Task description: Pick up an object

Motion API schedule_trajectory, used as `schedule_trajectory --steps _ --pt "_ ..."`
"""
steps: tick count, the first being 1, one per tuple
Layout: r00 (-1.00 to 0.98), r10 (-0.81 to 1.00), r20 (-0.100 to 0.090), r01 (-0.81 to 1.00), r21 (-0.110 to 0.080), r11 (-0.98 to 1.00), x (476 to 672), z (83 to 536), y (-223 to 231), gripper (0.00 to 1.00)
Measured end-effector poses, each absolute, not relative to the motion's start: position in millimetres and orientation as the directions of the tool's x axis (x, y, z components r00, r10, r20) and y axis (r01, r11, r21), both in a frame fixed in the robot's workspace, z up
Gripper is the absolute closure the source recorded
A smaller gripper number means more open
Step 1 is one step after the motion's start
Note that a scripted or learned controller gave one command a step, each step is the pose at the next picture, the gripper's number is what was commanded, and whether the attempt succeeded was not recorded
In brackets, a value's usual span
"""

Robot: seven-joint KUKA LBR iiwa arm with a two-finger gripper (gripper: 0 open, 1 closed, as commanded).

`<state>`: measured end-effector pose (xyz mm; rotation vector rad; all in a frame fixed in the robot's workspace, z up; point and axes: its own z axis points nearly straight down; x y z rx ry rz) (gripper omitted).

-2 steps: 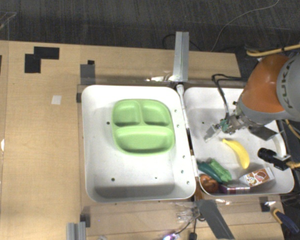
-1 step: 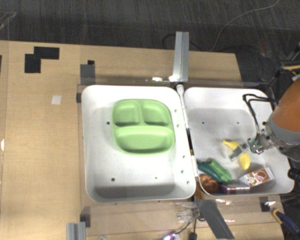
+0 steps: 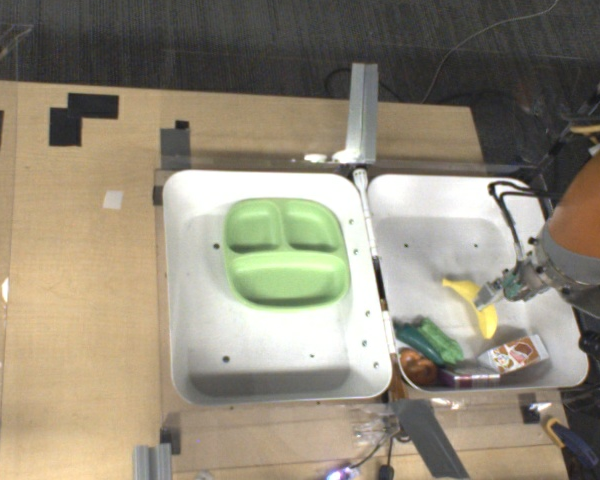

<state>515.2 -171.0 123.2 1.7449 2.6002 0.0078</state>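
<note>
A: Where is the hand right now?

B: The hand sits low in the right bin, reaching in from the right below the arm's orange band. Its tip is just beside the banana, close to touching the upper end of it.

A: Is it clenched, or grasping the banana?

B: I cannot tell. At this size the tip is too small and blurred to show its state, and nothing visibly sits inside it.

A: What else lies in that bin?

B: Along the near wall: a green toy vegetable, a brown round fruit in the near-left corner touching it, a small dark purple item beside that, and a small red-and-white carton to the right. The banana lies just above the carton.

A: And the left bin?

B: It holds a green divided plate, three compartments, lying flat. Both bins rest side by side on the wooden tabletop.
</note>
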Motion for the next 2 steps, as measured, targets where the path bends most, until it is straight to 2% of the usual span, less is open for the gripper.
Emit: schedule_trajectory --steps 1,2 --pt "-0.320 0.947 -0.003 0.947 0.005 0.320 497.4 149 -179 1.00" --pt "-0.117 0.993 -0.001 0.993 0.006 0.117 551.7 230 -118 1.00"
